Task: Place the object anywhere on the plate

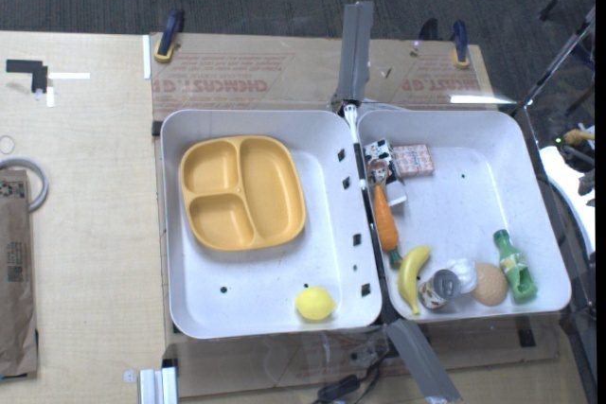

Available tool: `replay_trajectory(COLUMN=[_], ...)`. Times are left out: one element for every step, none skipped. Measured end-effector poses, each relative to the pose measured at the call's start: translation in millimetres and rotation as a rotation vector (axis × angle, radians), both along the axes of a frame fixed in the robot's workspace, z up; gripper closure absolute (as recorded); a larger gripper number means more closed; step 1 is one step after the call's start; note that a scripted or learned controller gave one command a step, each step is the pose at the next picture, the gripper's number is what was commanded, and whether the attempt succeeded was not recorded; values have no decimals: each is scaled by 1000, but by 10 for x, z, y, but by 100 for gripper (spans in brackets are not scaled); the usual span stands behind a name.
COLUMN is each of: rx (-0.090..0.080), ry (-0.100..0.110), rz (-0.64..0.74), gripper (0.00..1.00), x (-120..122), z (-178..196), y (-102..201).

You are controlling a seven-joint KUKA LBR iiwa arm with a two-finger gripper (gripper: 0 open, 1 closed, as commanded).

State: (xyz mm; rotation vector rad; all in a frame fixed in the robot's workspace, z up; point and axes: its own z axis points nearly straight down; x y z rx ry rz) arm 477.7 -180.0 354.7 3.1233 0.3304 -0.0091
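1. Nearest the camera, in the left shallow white bin, a round yellow lemon-like fruit sits by the front wall. It is well apart from the plate, with nothing touching it.
2. Across the divider, the front of the right shallow white bin is crowded. A curved yellow banana lies just beside a small silver-topped can. Then come a crumpled white object, a tan rounded bun-like piece and a green plastic bottle lying on its side.
3. Further back, a long orange carrot runs along the right bin's left wall.
4. Level with it in the left bin, the yellow plastic plate with three compartments lies flat with nothing on it.
5. At the back of the right bin, a small pinkish box sits beside a little black-and-white figure.
6. Behind both bins, a brown printed cardboard sheet lies on the pale wooden tabletop, pinned by two blue clamps.
7. As for the claw, I cannot tell whether it is wide or narrow.
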Motion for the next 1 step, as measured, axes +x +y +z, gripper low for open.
replay_trajectory(rx=[0], ry=[0], rz=[23], gripper=[100], x=[729], z=[253], y=[-425])
